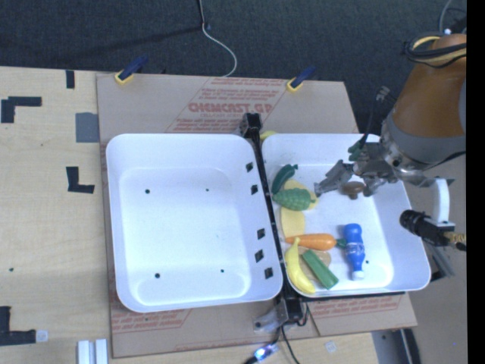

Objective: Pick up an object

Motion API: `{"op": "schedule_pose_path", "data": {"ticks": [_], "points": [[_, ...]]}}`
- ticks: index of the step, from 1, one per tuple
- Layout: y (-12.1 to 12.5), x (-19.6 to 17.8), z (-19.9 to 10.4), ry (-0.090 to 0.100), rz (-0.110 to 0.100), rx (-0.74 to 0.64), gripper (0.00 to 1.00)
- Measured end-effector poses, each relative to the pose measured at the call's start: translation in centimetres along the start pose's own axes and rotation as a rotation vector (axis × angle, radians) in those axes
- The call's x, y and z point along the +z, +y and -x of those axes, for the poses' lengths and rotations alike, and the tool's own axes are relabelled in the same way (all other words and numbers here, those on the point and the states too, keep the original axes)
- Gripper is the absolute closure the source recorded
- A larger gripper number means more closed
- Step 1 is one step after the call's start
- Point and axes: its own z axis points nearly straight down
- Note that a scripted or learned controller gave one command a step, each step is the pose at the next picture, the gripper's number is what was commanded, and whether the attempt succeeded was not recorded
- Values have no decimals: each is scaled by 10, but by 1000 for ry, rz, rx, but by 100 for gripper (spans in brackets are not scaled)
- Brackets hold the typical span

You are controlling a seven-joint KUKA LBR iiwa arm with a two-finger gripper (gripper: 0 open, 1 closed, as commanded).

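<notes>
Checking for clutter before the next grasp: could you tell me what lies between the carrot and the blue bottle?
Bare white bin floor separates the carrot from the blue bottle.

The arm point(428, 89) reaches in from the right edge of the camera view, its orange band uppermost and the grey wrist below it. The gripper point(339, 183) points leftward and down at a slant, its jaws spread apart with nothing between them.
</notes>
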Motion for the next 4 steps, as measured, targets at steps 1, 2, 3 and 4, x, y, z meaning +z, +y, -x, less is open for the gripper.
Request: {"op": "schedule_pose_path", "data": {"ticks": [1,2,3,4], "points": [[-24,85,-35,3,-11,-1,0],[-42,150,29,0,-9,8,0],[-40,137,24,2,-4,1,100],[19,76,-50,1,8,-8,100]]}}
